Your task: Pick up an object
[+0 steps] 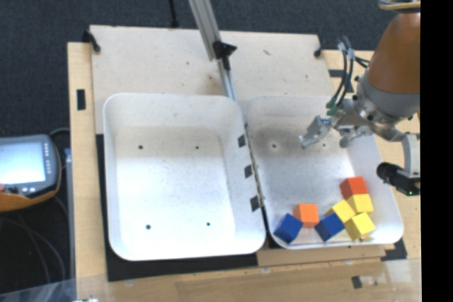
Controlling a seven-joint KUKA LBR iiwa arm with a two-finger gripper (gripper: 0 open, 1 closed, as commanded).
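Observation:
Several small cubes lie clustered in the front right corner of the right bin (294, 173): a red-orange cube (353, 187), an orange cube (308, 213), two blue cubes (288, 227) (329, 225) and three yellow cubes (362, 224) packed between them. My gripper (330, 134) hangs over the back half of the right bin, well behind the cubes. Its fingers (311, 131) are spread apart, open, and nothing sits between them. The orange band of the arm (396, 53) is at the right edge.
The left bin (177, 173) stands beside the right one, with black clips (249, 170) along their shared wall. A slanted aluminium strut (202, 3) rises from the back of the bench. A small screen device (25, 166) sits off the bench at far left.

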